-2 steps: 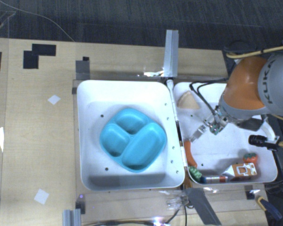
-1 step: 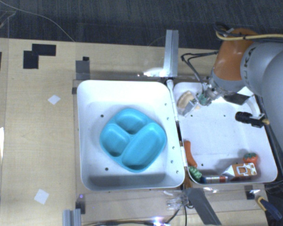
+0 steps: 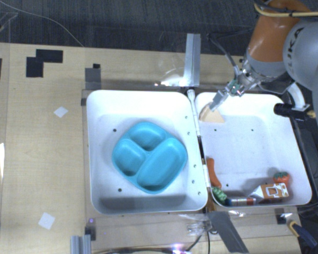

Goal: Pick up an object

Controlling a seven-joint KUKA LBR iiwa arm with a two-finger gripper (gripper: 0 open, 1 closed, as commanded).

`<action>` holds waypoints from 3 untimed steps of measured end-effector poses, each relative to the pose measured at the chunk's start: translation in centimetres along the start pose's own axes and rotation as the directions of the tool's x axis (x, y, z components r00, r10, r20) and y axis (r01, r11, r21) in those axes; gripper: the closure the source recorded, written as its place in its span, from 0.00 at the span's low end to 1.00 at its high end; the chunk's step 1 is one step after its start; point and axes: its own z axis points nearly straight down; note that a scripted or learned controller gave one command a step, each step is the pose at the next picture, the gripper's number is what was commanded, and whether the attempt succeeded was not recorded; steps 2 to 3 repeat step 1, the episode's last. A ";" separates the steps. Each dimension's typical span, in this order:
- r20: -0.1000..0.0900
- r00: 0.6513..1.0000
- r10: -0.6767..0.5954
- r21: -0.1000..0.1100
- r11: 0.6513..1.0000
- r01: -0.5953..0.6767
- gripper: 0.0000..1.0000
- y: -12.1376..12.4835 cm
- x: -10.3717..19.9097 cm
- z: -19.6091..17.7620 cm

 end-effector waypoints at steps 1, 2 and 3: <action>0.000 0.976 -0.219 0.000 0.976 0.219 0.00 -2.7 -1.3 9.1; 0.000 0.976 -0.219 0.000 0.976 0.219 0.00 -2.7 -1.3 9.1; 0.000 0.976 -0.219 0.000 0.976 0.219 0.00 -2.7 -1.3 9.1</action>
